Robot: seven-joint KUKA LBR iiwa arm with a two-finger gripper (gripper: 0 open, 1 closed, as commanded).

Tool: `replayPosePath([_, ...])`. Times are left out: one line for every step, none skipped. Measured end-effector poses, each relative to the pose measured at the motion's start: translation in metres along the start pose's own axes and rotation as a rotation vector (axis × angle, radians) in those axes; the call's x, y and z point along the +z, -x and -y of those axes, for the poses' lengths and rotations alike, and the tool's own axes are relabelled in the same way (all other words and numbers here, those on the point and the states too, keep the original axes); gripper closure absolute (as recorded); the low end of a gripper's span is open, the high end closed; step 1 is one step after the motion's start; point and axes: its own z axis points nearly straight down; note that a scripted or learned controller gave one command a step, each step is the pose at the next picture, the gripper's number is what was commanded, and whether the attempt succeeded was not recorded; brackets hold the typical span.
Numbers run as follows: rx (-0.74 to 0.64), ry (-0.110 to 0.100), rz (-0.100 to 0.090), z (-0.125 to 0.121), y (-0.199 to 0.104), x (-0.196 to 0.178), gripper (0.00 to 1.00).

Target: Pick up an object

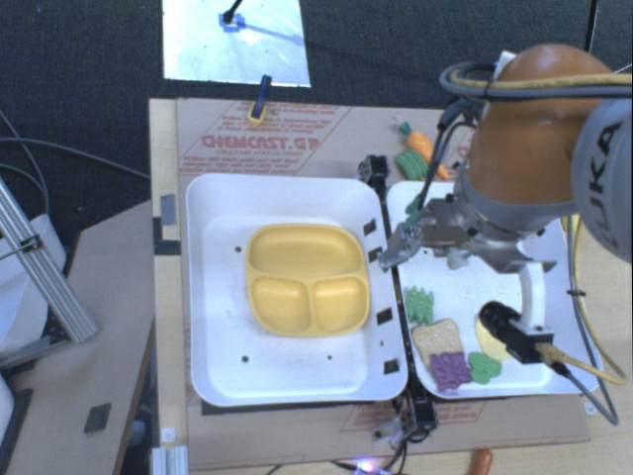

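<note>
I see the arm (534, 146) over the right bin (564, 379), above the toy food (445, 349); I cannot tell how its jaws stand.

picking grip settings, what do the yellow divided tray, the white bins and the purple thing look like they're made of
Yellow divided tray: looks like moulded plastic, smooth and matte, with rounded compartment walls and an even colour.
White bins: likely thin formed plastic, slightly glossy, with rounded corners and a raised rim.
Purple thing: probably a plastic or rubber toy food, with a bumpy, grape-like surface; too small to tell which.
</note>
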Motion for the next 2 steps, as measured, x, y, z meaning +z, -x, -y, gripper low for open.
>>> replayPosePath([-0.006, -0.006, 0.001, 0.0, 0.0, -0.006, 1.0])
replayPosePath([0.015, -0.021, 0.004, 0.006, 0.102, 0.135, 1.0])
